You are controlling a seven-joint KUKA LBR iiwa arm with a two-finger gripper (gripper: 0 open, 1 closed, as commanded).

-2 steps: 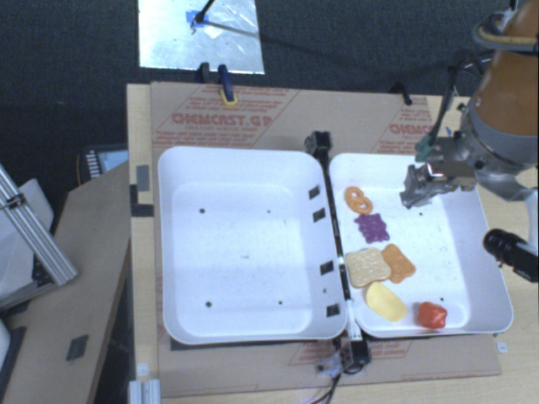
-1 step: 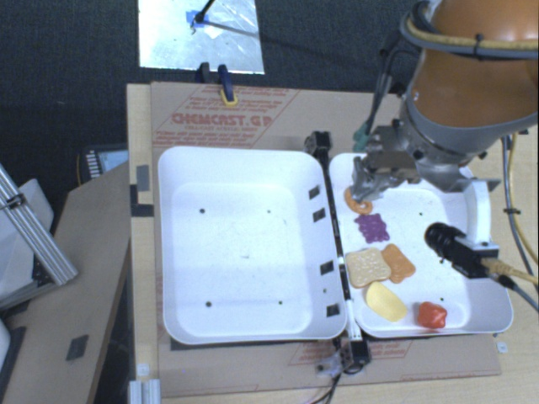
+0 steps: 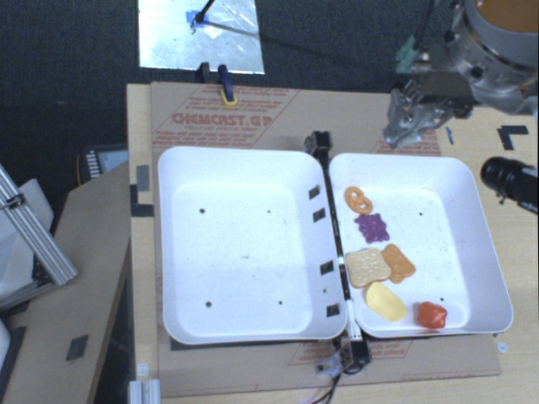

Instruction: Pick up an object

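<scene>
Camera view is showing two white bins sitting side by side on the bench. The right bin (image 3: 472, 225) is holding six small things along its left half: an orange pretzel (image 3: 358, 199) at about eleven o'clock, a purple piece (image 3: 371, 226) just below it, a tan bread slice (image 3: 368, 267) touching an orange piece (image 3: 398, 262) on its right, a yellow piece (image 3: 386, 302) toward six o'clock, and a red piece (image 3: 431, 315) beside it at five o'clock. The left bin (image 3: 236, 242) is lying at nine o'clock from them. The gripper (image 3: 408, 131) is hanging past the right bin's far rim, at twelve o'clock, holding nothing; how its tips are set I cannot tell.
</scene>
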